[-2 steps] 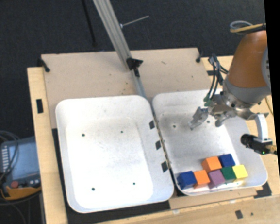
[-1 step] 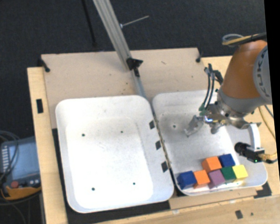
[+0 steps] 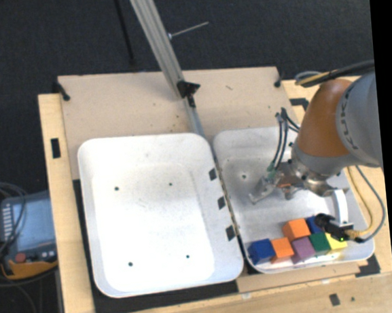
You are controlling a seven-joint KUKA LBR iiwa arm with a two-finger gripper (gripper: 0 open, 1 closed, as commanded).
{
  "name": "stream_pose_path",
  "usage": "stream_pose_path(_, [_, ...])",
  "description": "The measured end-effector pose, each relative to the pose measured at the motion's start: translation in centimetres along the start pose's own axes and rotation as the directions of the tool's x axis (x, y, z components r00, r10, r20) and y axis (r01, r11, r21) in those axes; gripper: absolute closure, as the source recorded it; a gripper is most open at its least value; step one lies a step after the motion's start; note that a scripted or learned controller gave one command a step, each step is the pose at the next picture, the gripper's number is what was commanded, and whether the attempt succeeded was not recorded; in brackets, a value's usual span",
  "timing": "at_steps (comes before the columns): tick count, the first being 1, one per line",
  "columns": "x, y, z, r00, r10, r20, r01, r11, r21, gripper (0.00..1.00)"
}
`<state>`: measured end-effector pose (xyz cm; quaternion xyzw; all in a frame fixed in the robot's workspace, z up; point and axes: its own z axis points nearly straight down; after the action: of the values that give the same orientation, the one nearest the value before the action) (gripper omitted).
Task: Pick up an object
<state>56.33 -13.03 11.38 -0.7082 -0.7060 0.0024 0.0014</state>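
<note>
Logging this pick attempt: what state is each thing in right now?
gripper: low over the right bin, nothing seen held
colored blocks: clustered at the near end of the right bin, resting there
left bin: flat on the bench

Wooden bench (image 3: 164,101) on dark carpet (image 3: 49,36) (metal rail (image 3: 158,40) slanting).
</note>
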Motion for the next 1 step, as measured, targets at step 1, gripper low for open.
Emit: stream_pose_path(1, [0.02,0.24,-1.47,1.0,0.007,-0.002,-0.007,1.0,-0.01,1.0])
